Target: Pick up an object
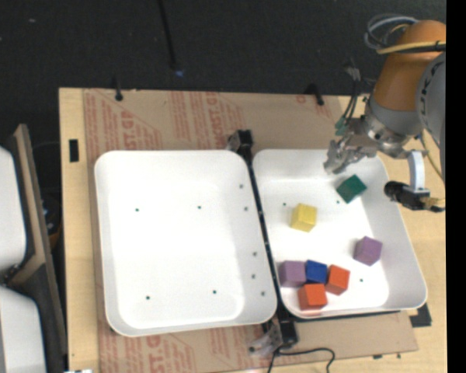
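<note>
Across the middle, a tan bench board (179, 119) printed with red lettering, dark floor around it. On the board, two shallow white bins side by side: the left bin (116, 231), the larger-looking one, with only small dark dots on its floor; the right bin (400, 282), touching it along a shared edge held by black clips. From the right, the grey arm (408, 92) with its orange band, slanting down over the far corner of the right bin. At its end, the gripper (340, 159), low over the bin's far side, just above and beside a green block (351, 186); no block visible between the fingers, and whether open or closed cannot be told at this size. Green block tilted, lying on the bin floor near the far right. Near the bin's centre, a yellow block (303, 217), well apart from the rest. Toward the right wall, a purple block (367, 249), alone. Along the near edge, a tight cluster: second purple block (293, 272), blue block (316, 271) beside it, orange block (338, 278) touching the blue one's right, red-orange block (313, 295) just in front.
</note>
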You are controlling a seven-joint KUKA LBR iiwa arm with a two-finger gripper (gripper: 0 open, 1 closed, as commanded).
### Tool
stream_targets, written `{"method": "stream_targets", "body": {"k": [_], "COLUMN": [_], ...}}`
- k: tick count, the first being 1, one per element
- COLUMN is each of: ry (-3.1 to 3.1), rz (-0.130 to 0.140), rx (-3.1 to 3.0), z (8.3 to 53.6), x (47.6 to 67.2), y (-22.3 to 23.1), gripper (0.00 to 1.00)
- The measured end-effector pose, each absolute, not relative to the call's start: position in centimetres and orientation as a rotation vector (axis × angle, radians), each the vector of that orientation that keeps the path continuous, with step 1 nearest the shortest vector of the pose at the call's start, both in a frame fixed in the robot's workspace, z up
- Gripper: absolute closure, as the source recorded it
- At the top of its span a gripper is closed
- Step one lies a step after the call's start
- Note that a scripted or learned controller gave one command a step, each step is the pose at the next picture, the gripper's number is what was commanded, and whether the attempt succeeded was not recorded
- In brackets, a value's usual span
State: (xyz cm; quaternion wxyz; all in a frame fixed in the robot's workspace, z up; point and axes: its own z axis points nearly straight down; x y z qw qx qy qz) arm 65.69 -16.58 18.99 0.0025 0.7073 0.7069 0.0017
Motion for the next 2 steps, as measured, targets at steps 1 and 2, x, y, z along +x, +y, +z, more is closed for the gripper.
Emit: {"method": "stream_targets", "body": {"k": [1, 2], "ry": [2.217, 2.225], "rz": [0.005, 0.003], "rx": [2.218, 2.217], "z": [24.3, 25.0], "x": [65.8, 65.0], "y": [-16.7, -11.1], "gripper": [1.00, 1.00]}}
